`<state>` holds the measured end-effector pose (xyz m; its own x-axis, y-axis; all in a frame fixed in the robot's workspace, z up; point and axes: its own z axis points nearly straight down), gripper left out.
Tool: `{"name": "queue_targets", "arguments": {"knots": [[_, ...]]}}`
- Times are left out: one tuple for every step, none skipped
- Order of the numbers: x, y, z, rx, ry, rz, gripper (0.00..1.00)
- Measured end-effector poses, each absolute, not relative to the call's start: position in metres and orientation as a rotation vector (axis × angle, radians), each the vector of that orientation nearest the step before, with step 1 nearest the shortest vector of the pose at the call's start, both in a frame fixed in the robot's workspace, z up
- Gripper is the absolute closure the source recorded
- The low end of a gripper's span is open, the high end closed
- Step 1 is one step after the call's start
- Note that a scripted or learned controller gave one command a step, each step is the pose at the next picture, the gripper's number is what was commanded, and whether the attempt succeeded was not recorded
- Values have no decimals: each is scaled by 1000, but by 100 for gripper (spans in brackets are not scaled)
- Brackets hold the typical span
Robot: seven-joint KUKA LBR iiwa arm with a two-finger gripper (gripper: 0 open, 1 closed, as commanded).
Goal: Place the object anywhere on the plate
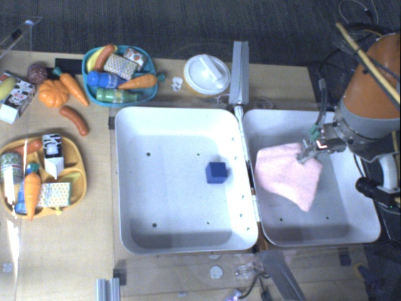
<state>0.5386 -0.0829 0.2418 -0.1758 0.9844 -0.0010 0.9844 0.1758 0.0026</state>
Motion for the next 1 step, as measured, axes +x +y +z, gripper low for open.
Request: {"name": "queue_targets", "arguments": {"knots": [[540,-81,224,2011,2412,1,100]]}}
